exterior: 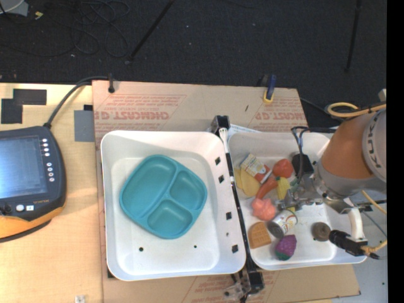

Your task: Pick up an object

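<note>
While dark floor strewn with black cables fills the far side of the view, a light wooden bench (38, 257) covered by a brown cardboard sheet (189, 103) printed with red lettering carries two shallow white bins side by side. At nine o'clock on the bench sits one grey and orange teach pendant (25, 175) with a dark screen.

One bin, the left bin (120, 245), contains a single teal divided plate (164, 196) with three compartments, lying flat near its centre.

One grey arm (350, 153) with an orange band reaches in from three o'clock over the right bin (315, 257). Its gripper (295, 197) hangs low among the toys; whether it is apart or together cannot be told.

Inside the right bin lie one small printed carton (254, 165) at eleven o'clock, one yellow piece (247, 183), one red tomato-like toy (283, 168), one pink lump (264, 208), one small can (281, 223), one tan cracker (259, 235), one purple fruit (285, 247) at six o'clock and one brown disc (321, 231).
</note>
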`<action>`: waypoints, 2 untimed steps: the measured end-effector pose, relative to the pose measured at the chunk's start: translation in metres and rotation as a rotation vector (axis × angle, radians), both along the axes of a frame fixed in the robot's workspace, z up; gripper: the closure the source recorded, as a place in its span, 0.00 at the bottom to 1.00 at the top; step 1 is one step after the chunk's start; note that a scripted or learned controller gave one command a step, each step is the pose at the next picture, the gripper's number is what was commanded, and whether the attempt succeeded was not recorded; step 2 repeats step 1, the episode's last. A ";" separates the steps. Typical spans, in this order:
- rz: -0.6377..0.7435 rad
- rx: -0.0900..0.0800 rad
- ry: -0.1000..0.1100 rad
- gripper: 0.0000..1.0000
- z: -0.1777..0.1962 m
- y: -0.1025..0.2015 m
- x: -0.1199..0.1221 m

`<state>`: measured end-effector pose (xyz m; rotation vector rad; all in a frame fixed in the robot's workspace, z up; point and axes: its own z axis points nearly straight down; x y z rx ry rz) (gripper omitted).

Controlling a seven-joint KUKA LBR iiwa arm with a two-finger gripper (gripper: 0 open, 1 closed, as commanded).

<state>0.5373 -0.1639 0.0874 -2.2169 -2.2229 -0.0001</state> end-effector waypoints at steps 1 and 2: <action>0.008 0.003 -0.011 1.00 0.105 0.100 0.034; 0.008 0.003 -0.011 1.00 0.105 0.100 0.034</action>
